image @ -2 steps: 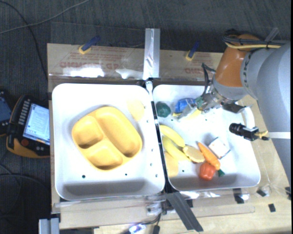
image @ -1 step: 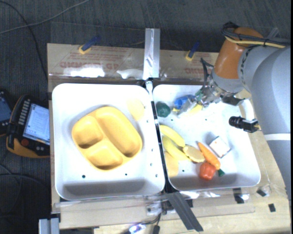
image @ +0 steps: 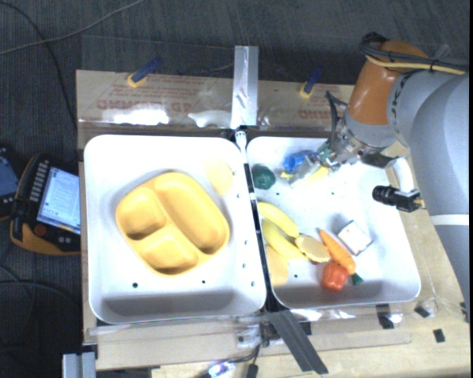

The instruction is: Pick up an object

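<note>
grey arm's tool (image: 325, 157) low in right bin (image: 394, 235), beside blue object (image: 293, 162), grip unclear

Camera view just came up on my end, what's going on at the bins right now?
The arm reaches in from the right, its gripper low over the back of the right bin, next to a small blue object. Nothing is visibly held. That bin also holds a dark green ball, bananas, a carrot, a red pepper and a small white block. The left bin holds a yellow divided tray.
</note>
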Motion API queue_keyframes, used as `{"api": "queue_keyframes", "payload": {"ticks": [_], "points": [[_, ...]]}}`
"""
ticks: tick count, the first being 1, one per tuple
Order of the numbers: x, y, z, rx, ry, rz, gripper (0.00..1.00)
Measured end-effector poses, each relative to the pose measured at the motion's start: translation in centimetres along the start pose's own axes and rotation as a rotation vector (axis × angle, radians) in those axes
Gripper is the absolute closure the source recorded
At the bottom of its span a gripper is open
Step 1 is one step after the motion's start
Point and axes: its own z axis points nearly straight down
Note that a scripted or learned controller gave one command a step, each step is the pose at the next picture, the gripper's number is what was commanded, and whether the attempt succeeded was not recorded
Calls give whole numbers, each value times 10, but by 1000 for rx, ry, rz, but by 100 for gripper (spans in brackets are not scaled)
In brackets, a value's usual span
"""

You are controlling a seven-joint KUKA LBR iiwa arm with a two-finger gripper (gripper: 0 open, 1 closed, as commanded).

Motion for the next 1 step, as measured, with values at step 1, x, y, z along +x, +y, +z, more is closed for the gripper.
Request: {"api": "queue_keyframes", "payload": {"ticks": [1], "points": [[73, 27, -89, -19, -3, 4, 100]]}}
